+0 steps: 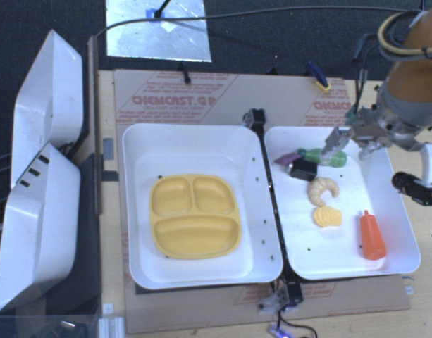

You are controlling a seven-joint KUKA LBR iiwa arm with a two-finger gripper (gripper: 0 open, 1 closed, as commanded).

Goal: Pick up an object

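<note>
Two shallow white bins were observed side by side on the bench. In the left bin (pixel 194 146) a yellow plastic divided plate with three compartments (pixel 195 215) was found lying flat, near the front. In the right bin (pixel 392 210) several items were recorded: a green translucent bottle-like object (pixel 328 158) lying near the back, a dark purple-and-black object (pixel 297 165) touching its left end, a pale croissant-shaped toy (pixel 323 188) just in front of these, a small yellow ridged piece (pixel 328 217) in front of the croissant, and an orange plastic bottle (pixel 372 236) lying well apart towards the front right corner. The gripper (pixel 342 140) was seen above the back of the right bin, just over the green object. Whether its jaws were apart or together could not be determined, and nothing was seen held.
</note>
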